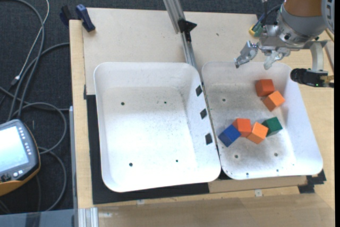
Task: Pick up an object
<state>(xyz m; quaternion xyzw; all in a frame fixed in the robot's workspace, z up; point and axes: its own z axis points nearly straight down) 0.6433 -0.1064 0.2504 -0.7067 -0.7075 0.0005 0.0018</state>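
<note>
Orange blocks are lying untouched in the right bin; I am hovering my gripper spread wide, carrying nothing.

Two white bins are sitting side by side on the bench. Six blocks are lying in the right bin: four orange blocks, one blue block and one green block. One gripper is hanging above.
</note>
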